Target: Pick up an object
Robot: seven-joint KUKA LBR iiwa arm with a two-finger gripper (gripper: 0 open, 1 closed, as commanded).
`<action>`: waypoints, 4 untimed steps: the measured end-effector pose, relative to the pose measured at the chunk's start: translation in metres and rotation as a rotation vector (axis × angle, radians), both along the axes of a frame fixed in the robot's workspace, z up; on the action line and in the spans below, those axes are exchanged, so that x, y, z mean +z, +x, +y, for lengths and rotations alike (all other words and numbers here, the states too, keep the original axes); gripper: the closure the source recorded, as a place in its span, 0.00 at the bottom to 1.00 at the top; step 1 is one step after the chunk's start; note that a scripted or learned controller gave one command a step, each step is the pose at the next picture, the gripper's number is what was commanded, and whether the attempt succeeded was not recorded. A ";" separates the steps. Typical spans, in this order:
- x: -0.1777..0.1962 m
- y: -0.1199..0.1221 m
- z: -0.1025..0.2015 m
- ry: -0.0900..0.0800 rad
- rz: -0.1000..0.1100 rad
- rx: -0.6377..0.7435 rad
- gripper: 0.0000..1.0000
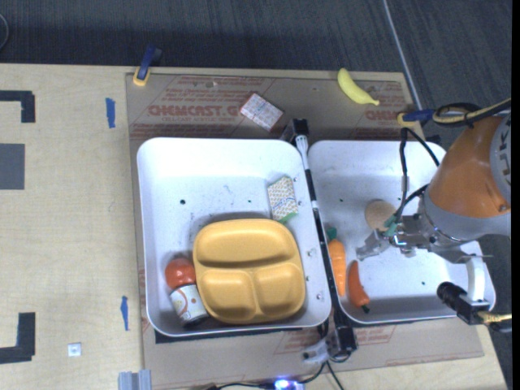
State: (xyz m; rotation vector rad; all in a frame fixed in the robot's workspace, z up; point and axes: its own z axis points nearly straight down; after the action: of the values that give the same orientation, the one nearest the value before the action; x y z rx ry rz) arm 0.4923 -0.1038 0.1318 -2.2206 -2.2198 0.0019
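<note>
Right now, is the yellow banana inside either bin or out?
Out. The banana lies on the cardboard sheet beyond the right bin, past its far rim, touching neither bin.

Glossy yellow plastic tray lies in a smooth white plastic bin on matt cardboard.

Even, fairly bright overhead light; the two shallow white plastic bins glare slightly, shadows stay soft, and fine detail is mildly blurred.
</note>
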 end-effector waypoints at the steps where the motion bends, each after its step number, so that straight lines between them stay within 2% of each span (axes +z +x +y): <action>1: -0.046 -0.012 0.003 -0.003 -0.006 -0.001 0.00; 2: -0.045 -0.012 0.006 -0.009 -0.008 -0.005 0.00; 3: -0.036 -0.011 0.009 -0.004 -0.009 -0.003 1.00; 4: -0.036 -0.011 0.009 -0.004 -0.009 -0.003 0.00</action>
State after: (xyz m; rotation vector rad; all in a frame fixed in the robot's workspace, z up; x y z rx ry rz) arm 0.4808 -0.0948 0.0962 -2.2303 -2.2231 -0.0031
